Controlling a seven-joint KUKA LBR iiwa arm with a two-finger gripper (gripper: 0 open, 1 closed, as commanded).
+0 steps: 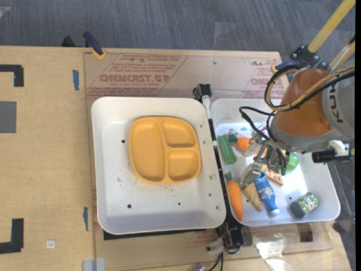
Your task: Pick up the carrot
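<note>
The carrot (235, 200) is orange and tapered. It lies along the left wall of the right bin (324, 179), near that bin's front corner. My gripper (255, 169) hangs over the middle of the same bin, just right of and slightly behind the carrot, above a cluster of toys. It is apart from the carrot. The arm's orange band (303, 107) hides the bin's back right part.
A blue bottle (266, 194) and a brown cone-shaped piece (251, 196) lie right beside the carrot. A green piece (227, 149), a small orange ball (243, 143) and a dark green can (304, 204) share that bin. The left bin (113, 208) holds a yellow divided plate (164, 149).
</note>
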